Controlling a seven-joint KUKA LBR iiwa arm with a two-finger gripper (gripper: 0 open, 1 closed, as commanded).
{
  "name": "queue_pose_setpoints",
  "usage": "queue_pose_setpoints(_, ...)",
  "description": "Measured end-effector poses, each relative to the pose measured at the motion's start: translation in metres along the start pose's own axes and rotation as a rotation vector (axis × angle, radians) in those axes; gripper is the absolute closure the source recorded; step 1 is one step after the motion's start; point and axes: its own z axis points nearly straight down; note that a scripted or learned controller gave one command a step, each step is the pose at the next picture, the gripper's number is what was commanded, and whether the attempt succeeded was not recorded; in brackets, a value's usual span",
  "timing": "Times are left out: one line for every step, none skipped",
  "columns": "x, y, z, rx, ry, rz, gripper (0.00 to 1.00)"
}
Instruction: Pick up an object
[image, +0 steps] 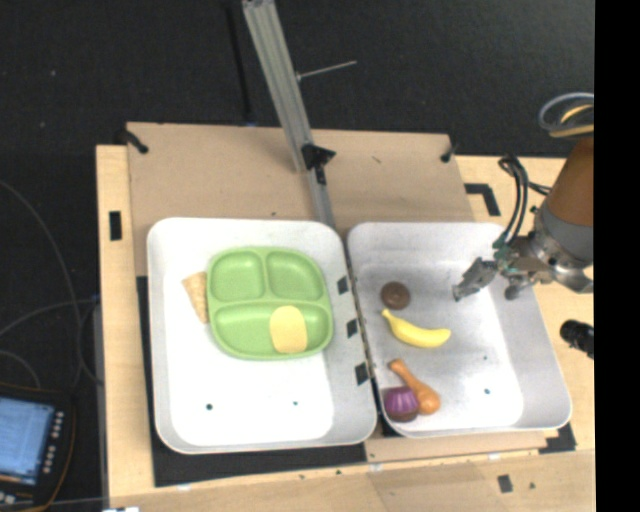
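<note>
The right bin (520, 385) served as landmark. Left of it sat the left bin (180, 400) with a green divided plate (268, 300). Over the right bin's upper right hung the gripper (492, 280), fingers spread, holding nothing. A banana (417, 332) lay at its centre-left, above a purple-and-orange vegetable (410, 394) and below a brown ball (395, 295).

Single fixed camera, mounted above the bench (260, 180), looking down at a slant from well back. Both white bins sit in frame side by side: left bin (180, 400) and right bin (520, 390), with dark floor around the bench. The arm (572, 205) enters from the frame's right side.
</note>
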Motion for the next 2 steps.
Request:
queue_pose_setpoints(0.0, 0.0, 0.0, 0.0, 0.0, 0.0, 0.0)
queue_pose_setpoints(-0.004, 0.009, 0.049, 0.004, -0.001, 0.003, 0.0)
